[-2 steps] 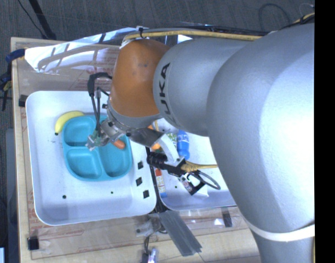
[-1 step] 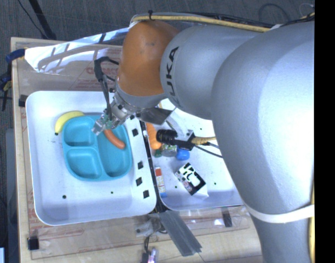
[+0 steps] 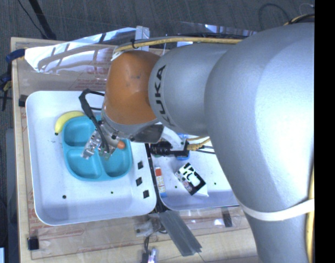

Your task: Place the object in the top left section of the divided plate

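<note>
Looking down on the left bin (image 3: 44, 201), we find the gripper (image 3: 102, 146) low over the blue divided plate (image 3: 85, 166), about where the plate's dividers meet. Whether its pincer is spread or pressed together we cannot tell; the metal parts blur together. A small orange object (image 3: 121, 144) shows just right of the gripper tip, over the plate's right side; we cannot tell whether it is pinched or merely lying there. It is too small for us to read any long axis or heading. A yellow banana (image 3: 66, 119) curves along the plate's far left rim, its long axis running left to right.

We judge the step in hand to be the placing itself. If the orange piece is the carried object, the next move calls for shifting toward the far left compartment before letting go.
</note>
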### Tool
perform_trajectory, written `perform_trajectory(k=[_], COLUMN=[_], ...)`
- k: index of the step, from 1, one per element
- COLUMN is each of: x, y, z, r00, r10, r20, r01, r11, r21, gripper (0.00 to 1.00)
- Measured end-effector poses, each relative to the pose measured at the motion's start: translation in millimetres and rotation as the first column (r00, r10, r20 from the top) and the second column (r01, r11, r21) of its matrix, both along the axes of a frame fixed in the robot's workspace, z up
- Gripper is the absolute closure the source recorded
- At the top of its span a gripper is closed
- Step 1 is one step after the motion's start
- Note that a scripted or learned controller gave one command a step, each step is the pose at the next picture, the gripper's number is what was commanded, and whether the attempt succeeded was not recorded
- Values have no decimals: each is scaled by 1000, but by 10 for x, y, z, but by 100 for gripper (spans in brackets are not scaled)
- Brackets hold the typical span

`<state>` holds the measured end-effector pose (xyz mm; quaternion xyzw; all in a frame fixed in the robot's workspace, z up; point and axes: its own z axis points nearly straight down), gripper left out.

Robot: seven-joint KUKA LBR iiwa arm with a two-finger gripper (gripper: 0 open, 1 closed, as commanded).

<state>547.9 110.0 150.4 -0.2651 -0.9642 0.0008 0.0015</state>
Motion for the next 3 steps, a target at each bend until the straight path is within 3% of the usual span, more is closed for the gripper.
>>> perform_trajectory(k=[1, 2, 3], x=[1, 205, 216], y=[-4, -769, -764], z=[1, 414, 514], r00=[1000, 982, 981], r10=[-1, 189, 194], r20=[0, 4, 5], r01=[1, -189, -194], r11=[1000, 982, 981], r21=[0, 0, -1], gripper=[0, 0, 100])
